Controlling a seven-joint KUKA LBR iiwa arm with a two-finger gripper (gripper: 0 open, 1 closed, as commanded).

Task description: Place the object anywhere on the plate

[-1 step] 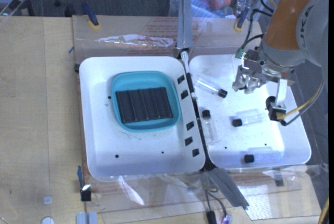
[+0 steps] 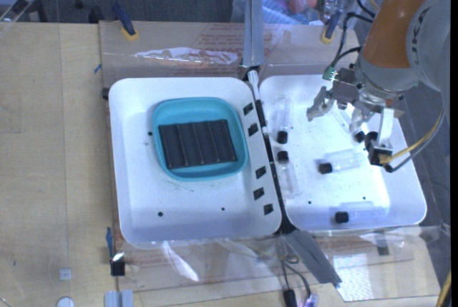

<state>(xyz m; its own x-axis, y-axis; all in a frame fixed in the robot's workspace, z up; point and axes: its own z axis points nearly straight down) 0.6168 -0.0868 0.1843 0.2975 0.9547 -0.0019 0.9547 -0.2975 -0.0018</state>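
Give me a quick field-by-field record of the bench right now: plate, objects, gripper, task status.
plate: blue plate in the left bin, carrying a dark ribbed block
right bin: white bin with several clear tubes with black caps; one lies near the middle, one near the front edge, others along the divider
gripper: gripper above the right bin's far half, nothing visible between its fingers
task status: none of the clear tubes on the plate yet

The plate (image 2: 198,139) looks like smooth blue plastic — the bins (image 2: 136,177) glossy white plastic, the bench (image 2: 43,155) pale matt wood.
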